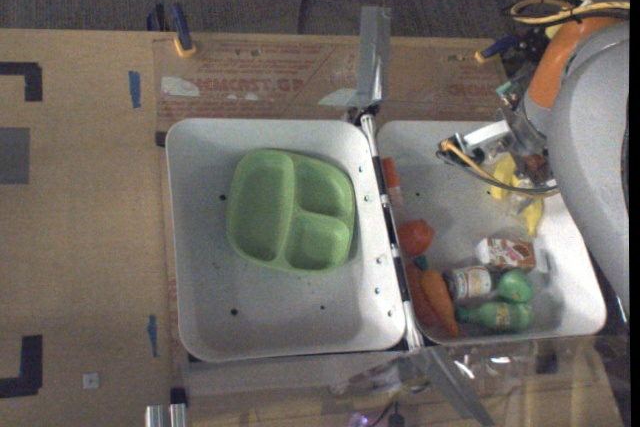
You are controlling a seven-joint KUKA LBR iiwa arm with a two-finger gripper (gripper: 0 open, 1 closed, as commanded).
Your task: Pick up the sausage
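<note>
A dark red, elongated piece that looks like the sausage (pixel 417 293) lies along the left wall of the right bin (pixel 575 245), pressed against an orange carrot (pixel 439 301). My gripper (pixel 517 167) hangs over the far right part of that bin, above a yellow item (pixel 527 203). It is well apart from the sausage, up and to its right. The wrist and cables hide the gripper's tips.
Around the sausage sit a red tomato (pixel 415 237), a small can (pixel 470 283), a white and red packet (pixel 506 252) and green produce (pixel 500 314). A thin red item (pixel 390 181) lies by the divider. The left bin (pixel 200 295) holds a green divided plate (pixel 292 209).
</note>
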